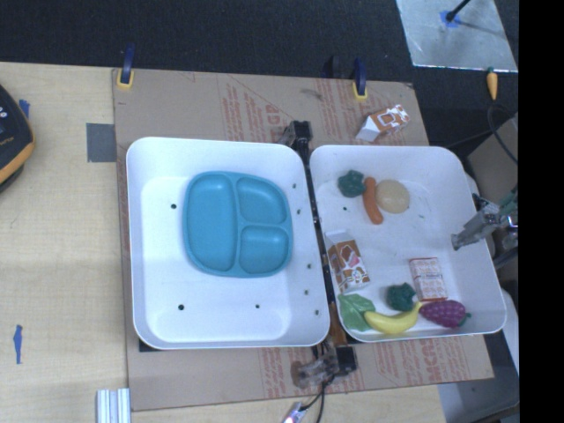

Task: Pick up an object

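Note:
The right bin holds several toy foods. At its back lie a green broccoli, an orange carrot and a pale round piece. A brown packet lies near the left wall. Along the front sit a pink box, a second broccoli, a yellow banana, purple grapes and a green leaf. My gripper reaches in at the bin's right rim, apart from every item, and I see nothing held in it.
The left bin bears a blue divided plate. A small carton lies on the cardboard behind the right bin. A dark device sits at the bench's far left edge.

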`<state>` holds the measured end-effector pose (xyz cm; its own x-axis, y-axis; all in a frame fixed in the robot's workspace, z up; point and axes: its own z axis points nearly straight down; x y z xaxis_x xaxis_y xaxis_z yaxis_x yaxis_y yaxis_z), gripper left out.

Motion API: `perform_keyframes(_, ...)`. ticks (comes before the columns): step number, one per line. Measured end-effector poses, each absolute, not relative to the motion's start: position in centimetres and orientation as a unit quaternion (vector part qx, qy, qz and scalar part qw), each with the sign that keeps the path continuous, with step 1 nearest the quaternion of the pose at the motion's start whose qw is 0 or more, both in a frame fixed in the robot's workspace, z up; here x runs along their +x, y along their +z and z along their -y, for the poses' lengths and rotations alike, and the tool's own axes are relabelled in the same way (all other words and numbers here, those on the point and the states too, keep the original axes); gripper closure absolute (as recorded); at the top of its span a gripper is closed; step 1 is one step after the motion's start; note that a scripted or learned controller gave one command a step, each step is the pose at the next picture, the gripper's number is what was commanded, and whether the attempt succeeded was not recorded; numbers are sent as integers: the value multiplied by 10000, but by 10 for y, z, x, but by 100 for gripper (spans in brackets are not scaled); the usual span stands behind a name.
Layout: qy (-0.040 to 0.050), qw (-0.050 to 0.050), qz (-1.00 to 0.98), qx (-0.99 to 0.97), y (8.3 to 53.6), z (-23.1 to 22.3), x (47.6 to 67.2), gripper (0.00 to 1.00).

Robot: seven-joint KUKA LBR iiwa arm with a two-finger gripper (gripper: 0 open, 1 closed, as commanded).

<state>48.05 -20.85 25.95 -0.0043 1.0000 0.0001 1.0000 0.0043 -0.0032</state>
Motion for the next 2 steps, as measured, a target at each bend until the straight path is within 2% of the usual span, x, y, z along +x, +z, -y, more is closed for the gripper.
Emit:
perform_keyframes(1,16,10,7092,-7050,187,183,568,0)
perform_keyframes(2,14,-6,7091,-7051,96,138,647,0)
